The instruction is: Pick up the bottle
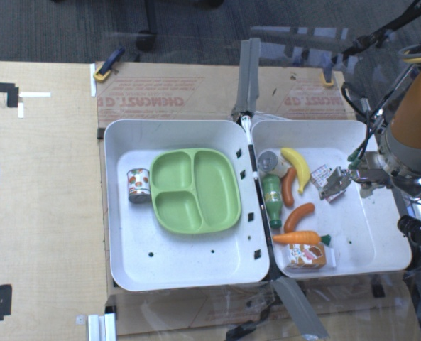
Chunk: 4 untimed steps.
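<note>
Juice box (308, 257) sits at the near rim, carrot (300, 238) just behind it. End effector (336, 185) hangs over the right bin (380, 247), nothing in it; can't tell if it's open or closed. Bottle (271, 198) lies well to its left, hard against the bin's left wall. Risks: a sausage (289, 187) touches the bottle's near side and a banana (297, 167) lies between, so a finger could snag either or hit the wall.

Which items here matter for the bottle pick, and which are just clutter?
Relevant:
- green bottle, lying by the right bin's left wall
- pincer, over the right bin, apart from the bottle

Clutter:
- banana
- two sausages
- carrot
- small carton
- green divided plate and can in the left bin
</note>
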### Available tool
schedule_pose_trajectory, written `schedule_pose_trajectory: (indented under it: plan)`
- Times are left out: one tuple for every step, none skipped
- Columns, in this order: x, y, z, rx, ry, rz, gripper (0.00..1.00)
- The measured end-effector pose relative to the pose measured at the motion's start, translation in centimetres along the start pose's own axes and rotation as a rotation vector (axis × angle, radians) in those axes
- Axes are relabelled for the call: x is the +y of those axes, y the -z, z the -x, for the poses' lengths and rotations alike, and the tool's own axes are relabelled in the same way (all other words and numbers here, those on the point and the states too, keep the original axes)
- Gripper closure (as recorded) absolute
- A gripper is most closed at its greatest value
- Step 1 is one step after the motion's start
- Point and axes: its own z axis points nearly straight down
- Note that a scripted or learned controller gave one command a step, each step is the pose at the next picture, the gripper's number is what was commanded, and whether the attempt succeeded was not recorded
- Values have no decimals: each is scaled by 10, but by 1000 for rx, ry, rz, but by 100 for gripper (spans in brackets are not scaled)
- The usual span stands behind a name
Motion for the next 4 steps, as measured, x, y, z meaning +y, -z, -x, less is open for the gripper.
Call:
schedule_pose_trajectory:
  plan:
    - [18, -37, 19, 0, -245, -1, 0]
    - [12, -49, -61, 0, -142, 0, 0]
    - [17, -30, -58, -1, 290, 3, 0]
    - [38, -34, -24, -1, 162, 2, 0]
